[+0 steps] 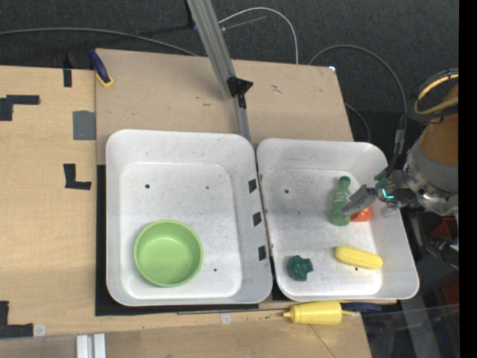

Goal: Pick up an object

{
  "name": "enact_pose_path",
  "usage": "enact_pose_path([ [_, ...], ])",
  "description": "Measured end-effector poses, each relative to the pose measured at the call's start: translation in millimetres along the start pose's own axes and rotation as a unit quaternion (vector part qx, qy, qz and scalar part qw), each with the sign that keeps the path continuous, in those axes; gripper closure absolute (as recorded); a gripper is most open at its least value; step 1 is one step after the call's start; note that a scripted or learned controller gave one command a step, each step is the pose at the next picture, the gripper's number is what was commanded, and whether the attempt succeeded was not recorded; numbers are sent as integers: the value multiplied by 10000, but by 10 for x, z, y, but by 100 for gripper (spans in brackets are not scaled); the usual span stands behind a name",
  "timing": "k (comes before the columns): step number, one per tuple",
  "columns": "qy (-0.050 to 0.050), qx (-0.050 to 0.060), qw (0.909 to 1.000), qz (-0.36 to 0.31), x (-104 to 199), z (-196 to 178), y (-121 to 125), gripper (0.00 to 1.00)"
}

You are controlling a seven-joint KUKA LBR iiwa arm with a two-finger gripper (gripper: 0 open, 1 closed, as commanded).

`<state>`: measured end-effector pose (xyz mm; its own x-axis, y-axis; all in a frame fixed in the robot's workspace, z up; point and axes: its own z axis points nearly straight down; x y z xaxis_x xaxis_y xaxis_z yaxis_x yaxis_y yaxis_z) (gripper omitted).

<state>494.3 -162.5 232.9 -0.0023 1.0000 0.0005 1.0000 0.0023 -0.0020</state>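
In the right bin (313, 159), a green bottle (341, 200) lies near the middle right with a small orange object (362, 215) just to its right. My gripper (359, 198) comes in low from the right edge. Its tip is against or just above the bottle's right side and over the orange object, and nothing is lifted. A yellow corn cob (358, 257) lies nearer the front. A small dark green object (300, 267) sits to the left of the corn cob.
The left bin (179, 151) holds a light green bowl (168, 253) at its front left. A yellow object (317, 313) lies on the bench outside the right bin's front rim. A grey pole (212, 36) slants down to the bins' shared back edge.
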Motion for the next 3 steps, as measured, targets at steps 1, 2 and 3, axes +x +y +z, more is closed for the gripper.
enact_pose_path([
  [1,7,28,10000,5,108,535,-48,0],
  [2,7,34,10000,9,118,1183,-64,0],
  [3,-7,-5,10000,7,119,1444,-64,0],
])
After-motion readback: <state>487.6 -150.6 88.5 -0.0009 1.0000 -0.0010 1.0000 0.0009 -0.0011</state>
